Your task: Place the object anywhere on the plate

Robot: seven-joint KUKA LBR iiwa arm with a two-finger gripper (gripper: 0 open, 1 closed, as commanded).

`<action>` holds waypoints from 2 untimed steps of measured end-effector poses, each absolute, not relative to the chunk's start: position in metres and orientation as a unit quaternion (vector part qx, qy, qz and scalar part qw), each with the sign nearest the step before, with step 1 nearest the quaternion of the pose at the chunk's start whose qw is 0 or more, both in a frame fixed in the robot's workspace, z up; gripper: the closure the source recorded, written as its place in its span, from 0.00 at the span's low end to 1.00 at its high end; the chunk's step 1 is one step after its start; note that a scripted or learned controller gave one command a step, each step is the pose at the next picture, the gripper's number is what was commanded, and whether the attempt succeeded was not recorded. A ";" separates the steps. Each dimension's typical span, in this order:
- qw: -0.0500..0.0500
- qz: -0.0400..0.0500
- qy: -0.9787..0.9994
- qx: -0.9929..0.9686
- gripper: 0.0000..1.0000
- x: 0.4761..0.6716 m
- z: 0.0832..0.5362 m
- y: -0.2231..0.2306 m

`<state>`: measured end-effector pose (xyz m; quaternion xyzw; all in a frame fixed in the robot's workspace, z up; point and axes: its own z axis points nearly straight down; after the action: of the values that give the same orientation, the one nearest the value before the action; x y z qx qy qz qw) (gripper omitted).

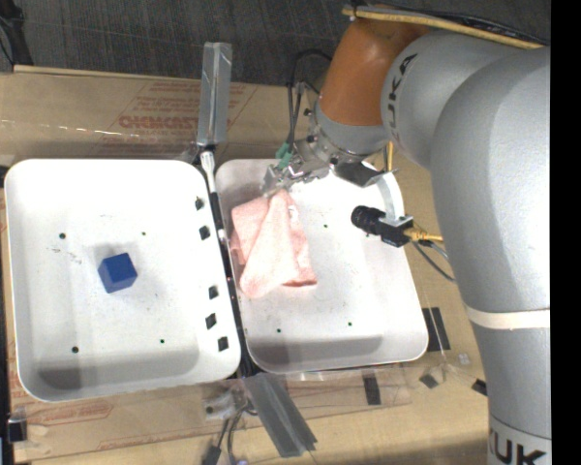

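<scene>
A pink cloth [271, 242] lies in the right bin [368, 298], against its left wall. Its top corner is drawn up into a peak that ends between the fingers of my gripper [285, 180]. The gripper hangs over the bin's far left corner, shut on that corner of the cloth. The rest of the cloth drapes down onto the bin floor, partly over a paler pink patch [240, 223]. A small blue cube [118, 271] sits alone on the floor of the left bin [39, 211], far from the gripper.
The grey arm with its orange band [358, 66] fills the upper right and overhangs the right bin's far edge. A black cable fitting [380, 223] juts over that bin. A metal divider [213, 95] stands between the bins at the back.
</scene>
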<state>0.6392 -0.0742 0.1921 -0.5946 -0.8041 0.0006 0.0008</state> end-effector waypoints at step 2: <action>0.002 0.001 -0.909 -0.417 1.00 0.638 0.226 -0.014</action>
<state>0.6380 -0.0138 0.2261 -0.4167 -0.9090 0.0012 0.0016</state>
